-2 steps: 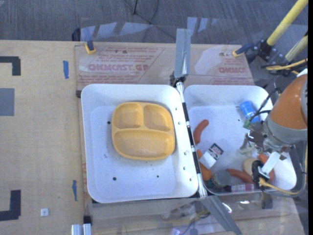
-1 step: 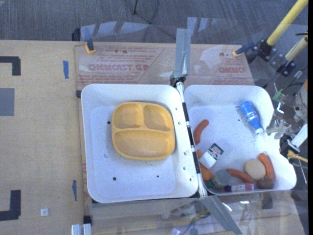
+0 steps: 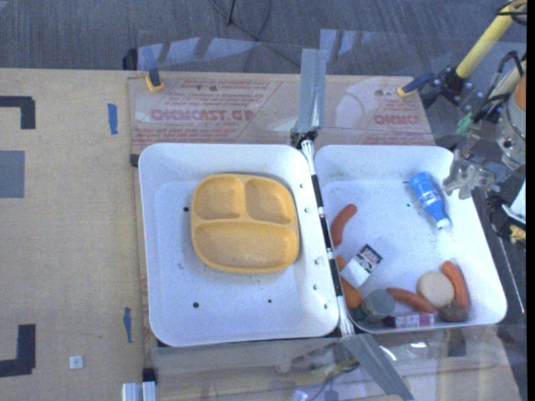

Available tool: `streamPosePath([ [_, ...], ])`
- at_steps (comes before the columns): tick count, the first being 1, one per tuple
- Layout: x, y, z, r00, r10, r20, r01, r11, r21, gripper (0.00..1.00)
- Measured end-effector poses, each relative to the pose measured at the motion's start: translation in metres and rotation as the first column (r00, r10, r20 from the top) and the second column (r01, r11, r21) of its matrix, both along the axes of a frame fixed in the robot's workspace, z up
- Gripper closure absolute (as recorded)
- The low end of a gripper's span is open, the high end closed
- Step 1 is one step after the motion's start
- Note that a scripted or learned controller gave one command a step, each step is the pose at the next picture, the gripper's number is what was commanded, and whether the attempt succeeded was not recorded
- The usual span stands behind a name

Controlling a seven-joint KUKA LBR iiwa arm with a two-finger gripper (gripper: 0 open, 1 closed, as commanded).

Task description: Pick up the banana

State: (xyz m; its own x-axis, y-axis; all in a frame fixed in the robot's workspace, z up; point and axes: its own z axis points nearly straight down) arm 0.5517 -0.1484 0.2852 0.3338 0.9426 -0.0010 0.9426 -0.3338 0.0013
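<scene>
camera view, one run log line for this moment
gripper: over right bin's far-right rim | held: nothing seen | blue tube: beside gripper | banana: not identified

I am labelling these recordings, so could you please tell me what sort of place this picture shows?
Most likely a robotics lab bench for pick-and-place trials: two shallow bins, the left bin and right bin, sit on a taped wooden benchtop, with a gripper reaching in.

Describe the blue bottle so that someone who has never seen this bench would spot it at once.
Look at the white bin on the view's right, beside the one that holds a yellow divided plate. The blue bottle lies tilted in that bin's far right part, apart from the rest. It is the only blue thing there; the orange pieces and other items lie nearer the camera.
</scene>
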Motion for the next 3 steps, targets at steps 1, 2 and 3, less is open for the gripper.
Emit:
streamPosePath([
  [1,0.028,0.01,-0.086,0.999,-0.041,-0.002,0.041,0.999,0.002,1.0],
  [2,0.044,0.14,-0.087,0.995,-0.103,-0.002,0.103,0.995,0.002,1.0],
  [3,0.069,0.242,-0.101,0.98,-0.197,-0.002,0.197,0.98,0.001,1.0],
])
